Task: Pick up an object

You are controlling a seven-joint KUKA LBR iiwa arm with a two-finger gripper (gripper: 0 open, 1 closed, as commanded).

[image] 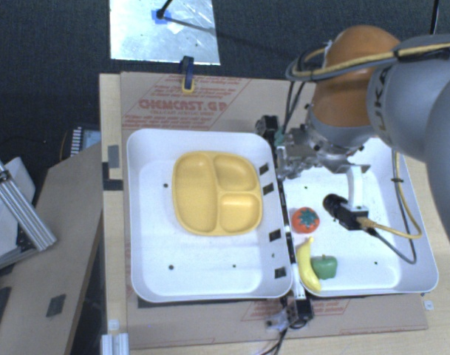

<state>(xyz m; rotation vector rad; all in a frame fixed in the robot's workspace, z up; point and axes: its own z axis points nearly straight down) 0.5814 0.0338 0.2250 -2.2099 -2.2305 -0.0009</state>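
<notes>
- Red and round, the toy tomato (306,219) is the closest candidate. It sits in the right bin (413,261), near the wall shared with the left bin (147,272).
- Its skin is orange-red with a small green top. With no long axis, it could be taken from any angle.
- The gripper (287,161) hangs over the far left corner of the right bin, by the shared wall. The tomato lies towards the near side of it and a little right, clearly apart from it.
- Whether the gripper is spread or closed I cannot tell; the metal parts blur together there, and nothing is seen gripped.
- Nearer still lies a yellow banana (307,266), its long axis running near to far along the wall, with a green fruit (326,266) touching its right side.
- I judge that reaching the tomato calls for a short move towards the near side, then a descent.
- A yellow divided plate (216,192) sits in the left bin.
</notes>
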